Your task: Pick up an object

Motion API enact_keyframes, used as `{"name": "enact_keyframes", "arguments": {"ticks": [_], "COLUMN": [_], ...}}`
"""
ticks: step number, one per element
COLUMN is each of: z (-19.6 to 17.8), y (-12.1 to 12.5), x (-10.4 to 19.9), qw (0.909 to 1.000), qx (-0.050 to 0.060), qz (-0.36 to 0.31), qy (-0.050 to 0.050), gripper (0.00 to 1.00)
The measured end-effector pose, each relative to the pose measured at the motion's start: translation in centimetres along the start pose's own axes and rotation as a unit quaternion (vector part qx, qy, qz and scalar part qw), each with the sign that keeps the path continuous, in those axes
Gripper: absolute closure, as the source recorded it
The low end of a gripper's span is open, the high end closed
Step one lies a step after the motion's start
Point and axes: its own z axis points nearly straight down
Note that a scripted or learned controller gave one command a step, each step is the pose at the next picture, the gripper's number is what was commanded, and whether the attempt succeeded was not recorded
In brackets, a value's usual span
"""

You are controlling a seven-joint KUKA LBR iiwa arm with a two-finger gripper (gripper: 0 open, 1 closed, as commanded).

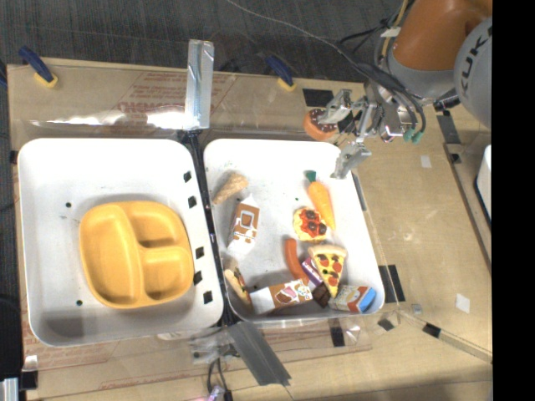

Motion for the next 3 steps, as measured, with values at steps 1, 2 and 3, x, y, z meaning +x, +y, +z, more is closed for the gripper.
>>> {"name": "enact_keyframes", "arguments": {"ticks": [1,2,3], "z": [13.2,17.6,17.8], "y": [0.2,0.1,3.0], "x": [4.3,4.9,6.6], "qw": [0.9987,0.9991,0.9949], "qx": [-0.002,0.001,0.000], "qz": [0.051,0.041,0.101], "qy": [0.004,-0.004,-0.002], "gripper": [0.00,0.00,0.00]}}
